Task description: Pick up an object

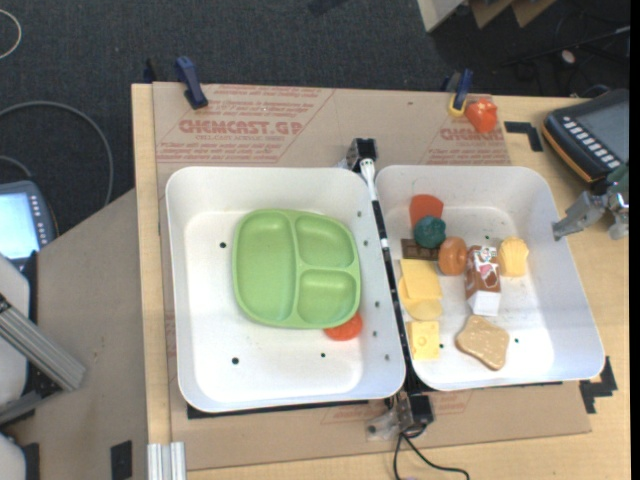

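The right bin (560, 298) holds several toy foods. Among them are a red-orange piece (426, 208), a dark green ball (431, 231), a brown bar (416, 251) and an orange ball (453, 255). There are also a red and white carton (484, 278), a pale yellow piece (514, 257), two yellow cheese blocks (420, 286) (424, 340) and a bread slice (483, 342). My gripper (585, 218) hangs at the right bin's right rim, outside the pile, touching none of the foods.
The left bin (200, 348) carries a green divided plate (297, 268) with a small red piece (343, 330) at its lower right edge. An orange object (481, 115) lies on the bench behind the right bin. A dark tablet (590, 143) sits at the far right.
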Action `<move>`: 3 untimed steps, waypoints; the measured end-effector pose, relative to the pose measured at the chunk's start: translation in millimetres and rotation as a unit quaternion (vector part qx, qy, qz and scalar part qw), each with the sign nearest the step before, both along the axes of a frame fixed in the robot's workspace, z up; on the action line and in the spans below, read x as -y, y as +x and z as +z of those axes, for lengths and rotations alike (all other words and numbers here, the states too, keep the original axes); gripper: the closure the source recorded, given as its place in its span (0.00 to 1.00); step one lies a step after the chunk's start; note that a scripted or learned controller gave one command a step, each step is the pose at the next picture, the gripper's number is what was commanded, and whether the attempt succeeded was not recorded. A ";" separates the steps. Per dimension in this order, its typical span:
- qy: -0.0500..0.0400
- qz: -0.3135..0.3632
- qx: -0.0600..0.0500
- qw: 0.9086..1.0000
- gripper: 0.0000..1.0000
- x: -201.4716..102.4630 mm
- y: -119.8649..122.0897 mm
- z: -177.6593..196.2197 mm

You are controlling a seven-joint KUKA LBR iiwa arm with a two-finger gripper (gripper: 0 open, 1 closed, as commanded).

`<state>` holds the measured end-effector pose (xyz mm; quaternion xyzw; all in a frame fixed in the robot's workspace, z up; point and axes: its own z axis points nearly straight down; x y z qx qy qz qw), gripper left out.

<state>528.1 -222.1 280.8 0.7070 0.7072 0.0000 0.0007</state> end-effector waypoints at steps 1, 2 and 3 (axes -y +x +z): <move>0.004 0.000 -0.008 1.000 0.00 -49.9 -38.7 -189.5; 0.000 -0.001 0.001 1.000 1.00 -46.0 -33.8 -171.1; 0.002 0.005 0.003 1.000 1.00 -149.8 -46.7 -91.9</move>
